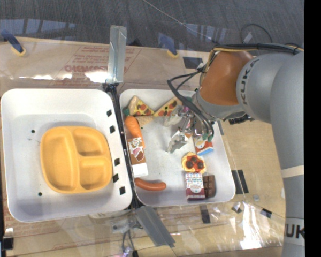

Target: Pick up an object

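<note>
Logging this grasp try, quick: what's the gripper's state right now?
Gripper: low in the right white bin, and whether it is open or closed cannot be told.

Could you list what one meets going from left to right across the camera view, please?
Yellow divided tray in the left bin → carrot → sausage → gripper → small round tart → grey arm.
</note>
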Motion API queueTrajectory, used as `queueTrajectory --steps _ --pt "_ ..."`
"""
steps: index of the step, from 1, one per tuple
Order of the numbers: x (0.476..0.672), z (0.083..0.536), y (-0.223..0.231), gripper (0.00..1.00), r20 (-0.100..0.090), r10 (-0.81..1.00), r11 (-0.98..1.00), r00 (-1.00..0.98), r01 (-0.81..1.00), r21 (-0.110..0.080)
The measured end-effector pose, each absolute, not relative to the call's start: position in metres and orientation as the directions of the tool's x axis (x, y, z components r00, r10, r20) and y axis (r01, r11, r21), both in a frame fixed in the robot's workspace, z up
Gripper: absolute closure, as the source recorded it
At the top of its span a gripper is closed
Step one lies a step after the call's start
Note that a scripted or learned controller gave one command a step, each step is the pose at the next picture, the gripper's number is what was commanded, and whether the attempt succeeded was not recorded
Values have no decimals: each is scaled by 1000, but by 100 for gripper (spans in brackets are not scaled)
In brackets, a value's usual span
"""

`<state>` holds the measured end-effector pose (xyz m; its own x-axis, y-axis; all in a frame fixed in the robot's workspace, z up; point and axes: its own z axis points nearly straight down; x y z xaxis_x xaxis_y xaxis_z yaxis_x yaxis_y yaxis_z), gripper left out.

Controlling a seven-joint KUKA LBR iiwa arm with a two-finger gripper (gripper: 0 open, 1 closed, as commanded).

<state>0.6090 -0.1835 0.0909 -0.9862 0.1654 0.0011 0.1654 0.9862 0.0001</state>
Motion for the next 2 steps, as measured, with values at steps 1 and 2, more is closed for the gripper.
queueTrajectory --steps 1,2 --pt "549 94 -208 0 -5 282 960 -960 282 1" --pt "489 94 -209 0 -5 295 956 -956 295 1"
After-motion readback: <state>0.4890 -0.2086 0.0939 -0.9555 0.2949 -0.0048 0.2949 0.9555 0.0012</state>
